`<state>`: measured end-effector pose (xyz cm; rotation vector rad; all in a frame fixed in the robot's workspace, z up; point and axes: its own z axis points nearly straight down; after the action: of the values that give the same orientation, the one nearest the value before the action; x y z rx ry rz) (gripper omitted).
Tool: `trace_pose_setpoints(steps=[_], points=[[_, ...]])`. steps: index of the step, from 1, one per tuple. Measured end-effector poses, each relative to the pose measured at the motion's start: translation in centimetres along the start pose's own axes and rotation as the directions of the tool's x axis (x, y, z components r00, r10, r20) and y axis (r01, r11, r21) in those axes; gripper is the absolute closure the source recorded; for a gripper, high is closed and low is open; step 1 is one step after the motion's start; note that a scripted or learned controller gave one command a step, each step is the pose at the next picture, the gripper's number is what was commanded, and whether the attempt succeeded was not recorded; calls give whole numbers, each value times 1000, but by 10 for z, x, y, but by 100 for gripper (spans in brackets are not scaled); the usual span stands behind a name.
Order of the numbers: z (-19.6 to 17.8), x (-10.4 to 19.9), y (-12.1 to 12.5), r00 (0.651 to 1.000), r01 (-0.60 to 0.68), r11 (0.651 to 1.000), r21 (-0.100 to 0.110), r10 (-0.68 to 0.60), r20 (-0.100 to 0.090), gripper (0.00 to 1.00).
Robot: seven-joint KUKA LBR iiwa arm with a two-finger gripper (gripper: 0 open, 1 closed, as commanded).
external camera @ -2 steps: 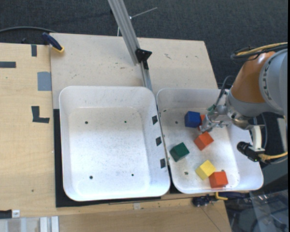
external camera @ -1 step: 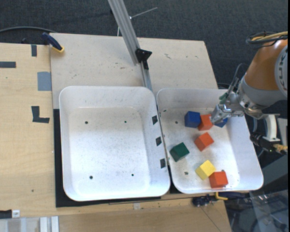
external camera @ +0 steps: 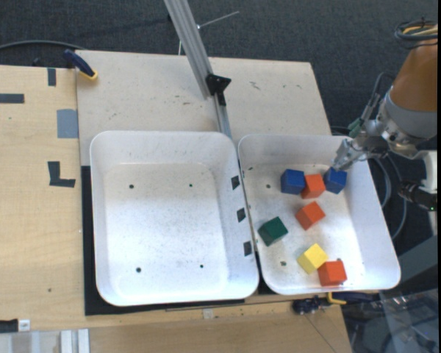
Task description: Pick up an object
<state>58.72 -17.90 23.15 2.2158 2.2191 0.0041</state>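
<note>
Bench bears two white bins; within the right bin (external camera: 367, 197), the gripper (external camera: 345, 157) sits directly above a small blue cube (external camera: 336, 180). Grip state cannot be determined.

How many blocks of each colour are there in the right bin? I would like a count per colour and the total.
Blue blocks: 2
Orange blocks: 3
Green blocks: 1
Yellow blocks: 1
Total: 7 blocks
</note>
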Motion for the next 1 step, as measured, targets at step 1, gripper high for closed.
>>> trace_pose_setpoints(steps=[1], points=[[-13,0,1,1000,0,1000,5,0,-2,100]])
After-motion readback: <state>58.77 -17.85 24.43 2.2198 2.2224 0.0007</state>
